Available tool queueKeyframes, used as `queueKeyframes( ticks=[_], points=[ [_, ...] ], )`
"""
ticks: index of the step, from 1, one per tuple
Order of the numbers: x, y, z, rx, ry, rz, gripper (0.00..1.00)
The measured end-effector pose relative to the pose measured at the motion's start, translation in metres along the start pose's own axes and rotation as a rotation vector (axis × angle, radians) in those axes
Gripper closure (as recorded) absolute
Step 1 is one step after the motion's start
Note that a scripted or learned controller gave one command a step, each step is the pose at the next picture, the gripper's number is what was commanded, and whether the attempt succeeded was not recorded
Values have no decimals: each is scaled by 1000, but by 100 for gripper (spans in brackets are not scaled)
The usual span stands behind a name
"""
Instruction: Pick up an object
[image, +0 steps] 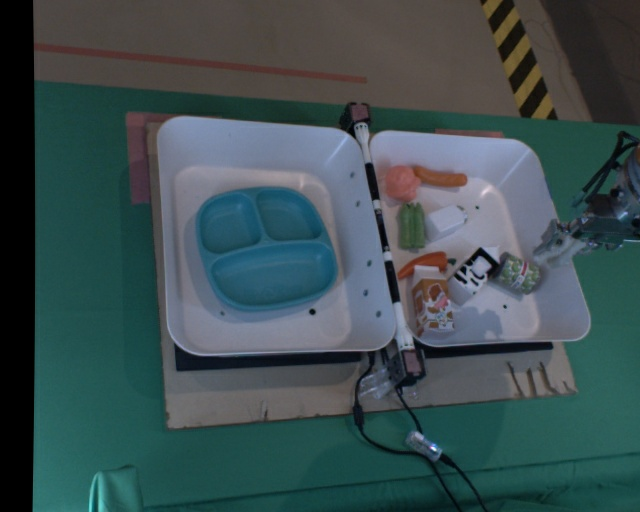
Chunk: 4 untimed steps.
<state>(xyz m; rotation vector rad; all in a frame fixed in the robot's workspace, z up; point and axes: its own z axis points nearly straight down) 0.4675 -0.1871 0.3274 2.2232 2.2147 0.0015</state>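
Green cloth bench (90, 300), 2 glossy white bins (260, 150), metal pincer (553, 245) of unclear spread beside pea-print can (517, 273).

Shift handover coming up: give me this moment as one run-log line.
phase: approach | gripper: at right bin's right rim, holding nothing seen | nearest: pea can | left bin: blue divided plate

Dim, bluish, slightly soft view; faint shadows, perhaps mild glare on bins (255, 140).
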Motion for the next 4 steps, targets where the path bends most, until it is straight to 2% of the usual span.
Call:
queueKeyframes(
  ticks=[1, 2, 4],
  points=[
    [0, 9, -17, -3, -1, -1, 100],
    [0, 0, -21, -1, 0, -1, 100],
    [0, 0, -9, 0, -1, 0, 100]
  ],
)
